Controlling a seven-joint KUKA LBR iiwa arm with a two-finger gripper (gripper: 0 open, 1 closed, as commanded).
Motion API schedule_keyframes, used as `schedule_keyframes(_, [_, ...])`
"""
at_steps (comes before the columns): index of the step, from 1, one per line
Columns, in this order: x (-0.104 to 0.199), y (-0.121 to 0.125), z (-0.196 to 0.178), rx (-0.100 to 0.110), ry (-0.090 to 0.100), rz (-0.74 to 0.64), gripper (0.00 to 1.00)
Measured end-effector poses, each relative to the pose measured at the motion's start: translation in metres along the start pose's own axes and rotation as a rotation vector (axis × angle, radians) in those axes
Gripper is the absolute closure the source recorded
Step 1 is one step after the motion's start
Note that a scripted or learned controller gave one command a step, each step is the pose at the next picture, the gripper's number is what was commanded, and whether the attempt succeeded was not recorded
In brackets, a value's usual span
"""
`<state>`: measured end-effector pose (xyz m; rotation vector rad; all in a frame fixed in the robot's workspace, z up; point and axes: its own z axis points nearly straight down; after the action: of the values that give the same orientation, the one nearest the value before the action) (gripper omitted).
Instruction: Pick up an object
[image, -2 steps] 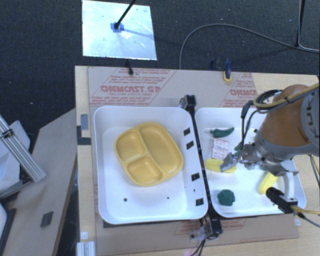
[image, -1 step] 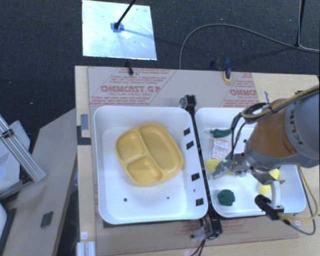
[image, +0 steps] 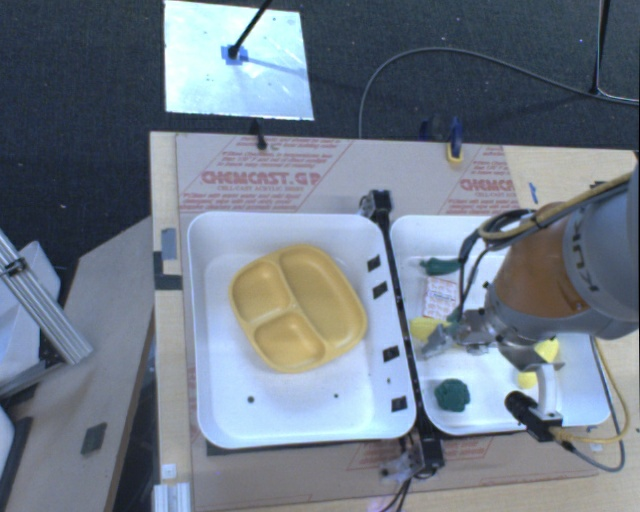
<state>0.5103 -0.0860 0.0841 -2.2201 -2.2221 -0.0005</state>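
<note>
My gripper is low in the right bin, near its left wall. It hangs just right of a small yellow piece and above a dark green round object. A white and red packet lies just behind the gripper, and a green item lies further back. Another yellow object peeks out under the arm's wrist on the right, with a second bit of yellow below it. The view shows no object between the gripper's tips.
The left bin holds a yellow divided plate. A black divider with clips runs between the two bins. The arm's orange and grey body covers the right half of the right bin. Cables trail at the bench's front edge.
</note>
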Motion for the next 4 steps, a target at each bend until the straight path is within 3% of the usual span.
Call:
schedule_keyframes(1, [0.001,0.001,-0.012,-0.003,0.002,-0.001,1.0])
schedule_keyframes(4, [0.01,0.013,-0.138,-0.004,-0.001,-0.004,1.0])
